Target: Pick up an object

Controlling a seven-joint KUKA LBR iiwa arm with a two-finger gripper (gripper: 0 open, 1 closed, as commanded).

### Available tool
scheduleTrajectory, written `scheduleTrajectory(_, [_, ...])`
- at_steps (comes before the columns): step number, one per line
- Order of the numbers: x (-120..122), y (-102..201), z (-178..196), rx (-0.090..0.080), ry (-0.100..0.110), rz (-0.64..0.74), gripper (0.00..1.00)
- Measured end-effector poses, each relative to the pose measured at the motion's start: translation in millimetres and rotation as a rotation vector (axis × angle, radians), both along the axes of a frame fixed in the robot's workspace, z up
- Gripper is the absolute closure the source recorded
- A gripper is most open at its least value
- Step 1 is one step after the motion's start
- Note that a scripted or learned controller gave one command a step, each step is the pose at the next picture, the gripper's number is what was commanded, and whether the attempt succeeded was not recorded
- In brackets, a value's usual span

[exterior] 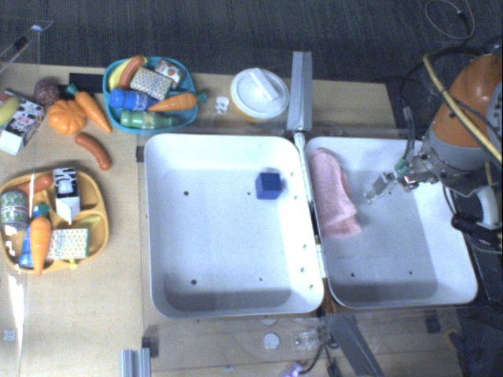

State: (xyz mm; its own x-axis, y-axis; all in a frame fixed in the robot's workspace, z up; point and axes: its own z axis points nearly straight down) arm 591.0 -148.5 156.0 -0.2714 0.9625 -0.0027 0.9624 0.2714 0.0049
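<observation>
On the bench's left edge sit 2 toy-food holders, a yellow tray (94, 234) near the front and a blue bowl (149, 120) toward the back, with a small pumpkin (64, 116), a carrot (96, 111) and a sausage (94, 150) lying loose between them; none of this looks involved in the pick. Next comes the left bin (181, 289), which carries 1 thing, a small blue cube (269, 184) resting near its back-right corner, close to the wall shared with the neighbouring bin and untouched. Behind the 2 bins, near the bench's back edge, stands a white lidded container (259, 93). In the right bin (409, 289) a pink, soft-looking roll (334, 191) lies along the left wall, running from the back-left corner toward the middle. The gripper (376, 190) hangs over the back half of this bin, just beside the roll's right flank but apart from it, its thin fingers pointing left and down; they are too small and blurred to tell whether they stand spread or pressed together, and nothing shows between them. By my reading the task is at an early stage: no object is lifted, both candidates lie flat in their bins, and the approach, the grasp and the lift all remain, most likely on the pink roll since it is nearest
</observation>
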Motion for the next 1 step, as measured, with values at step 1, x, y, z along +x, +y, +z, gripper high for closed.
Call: scheduleTrajectory(1, [-21.5, 53.2, -62.8, -0.002, -0.010, 0.036, 0.00])
